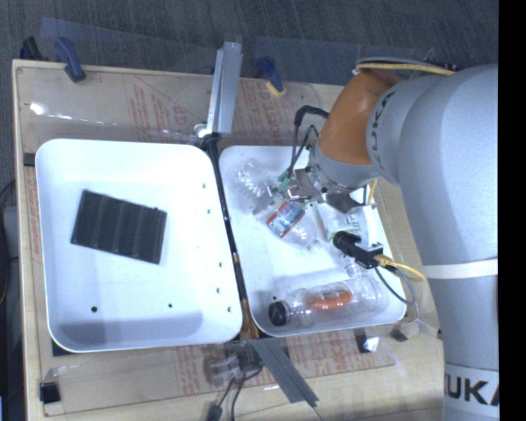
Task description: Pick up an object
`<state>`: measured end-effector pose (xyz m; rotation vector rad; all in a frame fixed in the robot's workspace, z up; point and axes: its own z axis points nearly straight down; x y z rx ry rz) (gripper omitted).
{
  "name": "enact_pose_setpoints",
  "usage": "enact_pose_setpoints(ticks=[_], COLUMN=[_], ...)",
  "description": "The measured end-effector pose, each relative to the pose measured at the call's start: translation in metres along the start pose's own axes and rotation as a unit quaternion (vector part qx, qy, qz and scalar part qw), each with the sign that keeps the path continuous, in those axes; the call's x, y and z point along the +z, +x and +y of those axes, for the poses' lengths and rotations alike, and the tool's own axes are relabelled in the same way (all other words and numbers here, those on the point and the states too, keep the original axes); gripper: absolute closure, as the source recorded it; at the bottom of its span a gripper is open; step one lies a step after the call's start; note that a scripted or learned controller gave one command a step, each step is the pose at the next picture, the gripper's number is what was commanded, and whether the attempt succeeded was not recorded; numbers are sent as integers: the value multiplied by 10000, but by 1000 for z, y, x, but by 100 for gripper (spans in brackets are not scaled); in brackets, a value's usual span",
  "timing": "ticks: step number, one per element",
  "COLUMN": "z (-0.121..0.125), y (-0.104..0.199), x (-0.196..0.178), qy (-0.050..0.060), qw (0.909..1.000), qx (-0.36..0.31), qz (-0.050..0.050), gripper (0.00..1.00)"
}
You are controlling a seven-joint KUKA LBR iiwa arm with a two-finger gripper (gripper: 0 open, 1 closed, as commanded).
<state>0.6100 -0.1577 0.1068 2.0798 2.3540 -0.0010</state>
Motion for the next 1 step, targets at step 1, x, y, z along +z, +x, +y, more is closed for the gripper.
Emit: enact_pose_setpoints(ticks=[1], z=[43], y=[25], x=[-80], qy=[0], qw=[10000], qx=[-78], qz=[5], gripper=[100])
